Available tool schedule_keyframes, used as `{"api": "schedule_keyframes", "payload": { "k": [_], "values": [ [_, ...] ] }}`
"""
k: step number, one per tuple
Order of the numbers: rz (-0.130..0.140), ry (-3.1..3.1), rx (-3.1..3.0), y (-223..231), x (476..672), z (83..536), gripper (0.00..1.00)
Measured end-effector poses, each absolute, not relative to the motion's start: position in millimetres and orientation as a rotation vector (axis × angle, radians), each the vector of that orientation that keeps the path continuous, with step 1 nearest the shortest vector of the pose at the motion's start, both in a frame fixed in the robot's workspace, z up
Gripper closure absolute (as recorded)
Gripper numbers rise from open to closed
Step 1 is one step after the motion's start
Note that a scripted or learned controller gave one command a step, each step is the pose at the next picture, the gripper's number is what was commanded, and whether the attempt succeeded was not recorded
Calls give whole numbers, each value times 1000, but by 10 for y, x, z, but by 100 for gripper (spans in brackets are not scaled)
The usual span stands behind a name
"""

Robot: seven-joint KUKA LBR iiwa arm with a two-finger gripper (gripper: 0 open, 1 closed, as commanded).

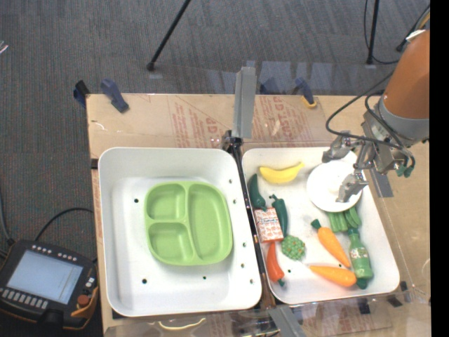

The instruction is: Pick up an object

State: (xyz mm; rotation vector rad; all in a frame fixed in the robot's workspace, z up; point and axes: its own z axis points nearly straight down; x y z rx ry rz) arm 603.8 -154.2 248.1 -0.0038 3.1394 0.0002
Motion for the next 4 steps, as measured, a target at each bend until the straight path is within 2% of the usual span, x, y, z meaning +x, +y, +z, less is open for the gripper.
{"api": "schedule_keyframes", "payload": {
  "k": [1,2,3,4],
  "values": [
    [10,3150,-194,-1475,5384,1186,0],
    [4,3142,-153,-1785,5093,853,0],
    [4,3136,-166,-1756,5121,964,100],
    [2,3134,-172,-1884,5869,878,100]
  ]
}}
